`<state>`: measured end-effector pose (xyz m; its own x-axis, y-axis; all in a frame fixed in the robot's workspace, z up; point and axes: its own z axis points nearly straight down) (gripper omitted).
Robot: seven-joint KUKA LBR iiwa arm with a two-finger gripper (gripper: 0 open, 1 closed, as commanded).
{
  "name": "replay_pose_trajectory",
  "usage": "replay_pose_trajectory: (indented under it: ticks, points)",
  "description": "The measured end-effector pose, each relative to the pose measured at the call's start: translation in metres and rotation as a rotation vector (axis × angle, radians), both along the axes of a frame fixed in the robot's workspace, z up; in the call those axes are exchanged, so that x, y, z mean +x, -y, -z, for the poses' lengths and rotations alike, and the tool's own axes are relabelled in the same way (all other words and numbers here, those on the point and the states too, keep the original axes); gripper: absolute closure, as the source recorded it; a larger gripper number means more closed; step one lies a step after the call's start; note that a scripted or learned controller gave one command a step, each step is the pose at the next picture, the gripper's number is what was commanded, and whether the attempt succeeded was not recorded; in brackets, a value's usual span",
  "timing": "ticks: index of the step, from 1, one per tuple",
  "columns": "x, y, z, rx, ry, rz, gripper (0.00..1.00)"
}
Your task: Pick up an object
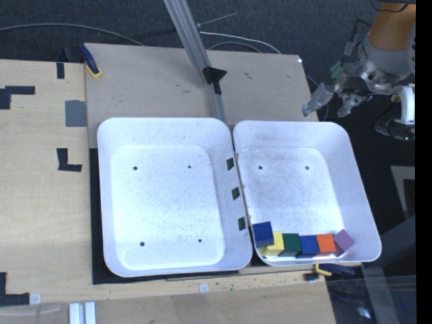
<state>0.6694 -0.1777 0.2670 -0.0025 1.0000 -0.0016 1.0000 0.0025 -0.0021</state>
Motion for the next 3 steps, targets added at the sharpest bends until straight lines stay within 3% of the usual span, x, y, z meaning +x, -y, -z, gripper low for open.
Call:
replay_pose_trajectory:
  ticks: [1, 2, 3]
  points:
    - [-0.027, -0.008, -0.033, 0.002, 0.003, 0.002, 0.0]
    - [-0.163, 0.002, -0.01, 0.002, -0.004, 0.006, 0.0]
    - [-0.122, -0.094, -0.106, 0.003, 0.011, -0.009, 0.0]
